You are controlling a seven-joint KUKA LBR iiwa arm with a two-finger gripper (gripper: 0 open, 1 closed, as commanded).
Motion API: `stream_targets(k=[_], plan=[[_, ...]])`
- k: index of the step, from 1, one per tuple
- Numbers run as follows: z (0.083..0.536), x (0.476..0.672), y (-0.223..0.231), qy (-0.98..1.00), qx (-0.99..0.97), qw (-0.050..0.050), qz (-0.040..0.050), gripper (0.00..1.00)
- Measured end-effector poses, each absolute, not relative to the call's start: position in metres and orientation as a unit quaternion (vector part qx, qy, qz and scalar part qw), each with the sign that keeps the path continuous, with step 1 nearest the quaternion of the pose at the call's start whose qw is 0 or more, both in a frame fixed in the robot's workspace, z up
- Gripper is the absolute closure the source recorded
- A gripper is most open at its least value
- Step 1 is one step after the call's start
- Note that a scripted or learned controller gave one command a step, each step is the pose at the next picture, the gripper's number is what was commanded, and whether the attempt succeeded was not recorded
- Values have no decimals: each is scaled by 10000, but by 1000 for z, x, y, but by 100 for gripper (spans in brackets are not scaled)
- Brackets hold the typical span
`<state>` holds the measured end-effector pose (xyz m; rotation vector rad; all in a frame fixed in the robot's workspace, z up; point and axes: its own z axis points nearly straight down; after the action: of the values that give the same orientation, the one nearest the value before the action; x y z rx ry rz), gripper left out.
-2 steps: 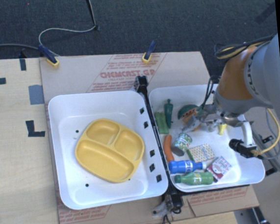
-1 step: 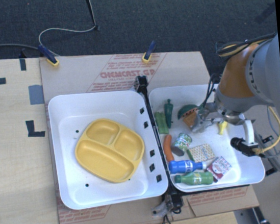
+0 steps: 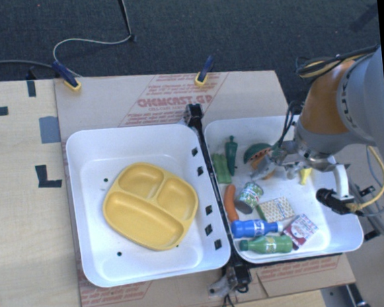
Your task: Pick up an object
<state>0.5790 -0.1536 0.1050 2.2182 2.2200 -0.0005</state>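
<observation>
From where I stand the jaws (image 3: 279,163) are low in the right bin (image 3: 335,237), near its far wall. The wrist hides them, so I cannot tell whether they hold anything or how they are set.

Right under them sits a small green-and-orange toy (image 3: 256,153), touching or nearly so. I'd guess that is the object being tried for. It looks like light hollow plastic, stiff and a little slick, so a pinch across its narrow middle would likely do best.

Just toward me from the jaws lies a small printed can (image 3: 250,194) on its side, which might roll if nudged. Beyond that, toward the near rim, are a checkered flat packet (image 3: 276,209), a red-and-white packet (image 3: 302,227), a blue bottle (image 3: 253,228) and a green bottle (image 3: 268,245), both lying flat. The packets look thin and hard to get under.

To the jaws' left, along the divider, stand a dark green vegetable toy (image 3: 231,150), a pale green piece (image 3: 221,167) and an orange carrot (image 3: 230,202).

Further left, the left bin (image 3: 97,260) holds a yellow divided plate (image 3: 150,205), broad and awkward for a two-finger grip. Both bins rest on the cardboard-covered counter (image 3: 106,107).
</observation>
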Motion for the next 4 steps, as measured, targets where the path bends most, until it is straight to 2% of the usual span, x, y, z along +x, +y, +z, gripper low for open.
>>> stream_targets(k=[1,2,3,4], plan=[[86,597,-128,7077,7065,5,0,0],[95,597,-129,7079,7063,18,0,100],[95,597,-129,7077,7065,17,0,0],[86,585,-97,7074,7068,18,-3,0]])
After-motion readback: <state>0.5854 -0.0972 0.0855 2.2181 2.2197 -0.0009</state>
